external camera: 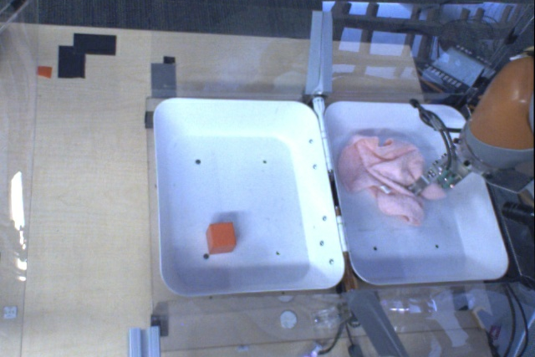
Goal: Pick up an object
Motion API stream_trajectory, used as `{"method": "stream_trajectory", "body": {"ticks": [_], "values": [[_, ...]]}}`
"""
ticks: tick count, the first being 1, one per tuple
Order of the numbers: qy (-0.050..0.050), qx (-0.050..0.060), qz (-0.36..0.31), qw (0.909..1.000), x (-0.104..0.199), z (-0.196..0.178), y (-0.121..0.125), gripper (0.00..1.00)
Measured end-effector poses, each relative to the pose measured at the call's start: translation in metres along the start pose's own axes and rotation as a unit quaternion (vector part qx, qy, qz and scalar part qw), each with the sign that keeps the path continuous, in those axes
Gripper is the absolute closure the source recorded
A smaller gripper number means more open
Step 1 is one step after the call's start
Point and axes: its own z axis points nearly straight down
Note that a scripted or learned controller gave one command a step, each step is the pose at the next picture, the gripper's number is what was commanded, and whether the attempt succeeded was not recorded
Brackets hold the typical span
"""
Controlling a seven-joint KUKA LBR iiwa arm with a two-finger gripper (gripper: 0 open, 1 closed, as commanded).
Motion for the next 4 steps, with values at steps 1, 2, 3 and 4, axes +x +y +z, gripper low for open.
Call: {"method": "stream_trajectory", "body": {"ticks": [1, 2, 3, 4], "values": [[0.004, 0.004, 0.040, 0.9992, -0.064, -0.031, 0.078, 1.00], [0.004, 0.004, 0.032, 0.9995, -0.020, -0.086, 0.112, 1.00], [0.006, 0.005, -0.039, 0.9992, -0.051, -0.026, 0.089, 1.00], [0.005, 0.004, 0.004, 1.0000, -0.012, -0.078, 0.115, 1.00]]}}
